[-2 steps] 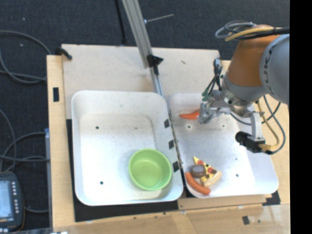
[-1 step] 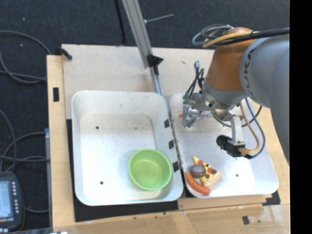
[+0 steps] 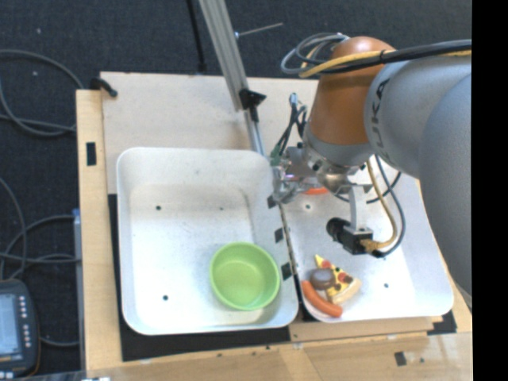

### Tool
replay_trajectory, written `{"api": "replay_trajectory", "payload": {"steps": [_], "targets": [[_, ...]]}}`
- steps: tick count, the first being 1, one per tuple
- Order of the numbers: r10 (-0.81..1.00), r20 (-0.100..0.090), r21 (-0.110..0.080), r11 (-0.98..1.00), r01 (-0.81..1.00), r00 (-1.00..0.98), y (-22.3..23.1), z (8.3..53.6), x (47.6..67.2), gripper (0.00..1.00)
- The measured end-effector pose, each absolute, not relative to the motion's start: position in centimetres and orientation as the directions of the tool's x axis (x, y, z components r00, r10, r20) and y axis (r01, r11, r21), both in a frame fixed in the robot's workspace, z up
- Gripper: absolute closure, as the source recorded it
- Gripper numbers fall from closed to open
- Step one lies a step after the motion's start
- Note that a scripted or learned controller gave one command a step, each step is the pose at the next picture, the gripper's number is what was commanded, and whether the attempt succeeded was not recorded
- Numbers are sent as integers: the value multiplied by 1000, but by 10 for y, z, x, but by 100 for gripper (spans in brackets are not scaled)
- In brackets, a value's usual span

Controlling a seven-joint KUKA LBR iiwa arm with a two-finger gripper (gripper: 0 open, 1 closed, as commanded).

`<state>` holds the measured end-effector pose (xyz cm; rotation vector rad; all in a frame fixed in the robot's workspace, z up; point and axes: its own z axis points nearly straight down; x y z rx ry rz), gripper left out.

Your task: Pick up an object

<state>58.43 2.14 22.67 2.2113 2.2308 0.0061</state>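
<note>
A lime green bowl (image 3: 244, 275) stands upright in the left bin (image 3: 159, 213), near its front right corner. In the right bin (image 3: 413, 268), at the front left, lies a small white plate (image 3: 311, 310) with toy food on it: an orange sausage (image 3: 321, 300), a pizza slice (image 3: 346, 287) and a brown round piece (image 3: 321, 277). My gripper (image 3: 284, 187) hangs over the wall between the two bins, near its far end, well behind the bowl and the plate. A sliver of something orange-red (image 3: 316, 190) shows under the wrist; what it is stays hidden.
A slanted aluminium bar (image 3: 230, 62) runs from the top of the view down to the bins' far edge, just left of the arm. The bulky grey arm (image 3: 421, 109) covers the far right of the right bin. Cables lie on the dark floor at the left.
</note>
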Motion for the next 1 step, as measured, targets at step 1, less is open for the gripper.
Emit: {"api": "replay_trajectory", "payload": {"steps": [1], "targets": [[1000,2,-1,9,1000,-9,79,223,573,100]]}}
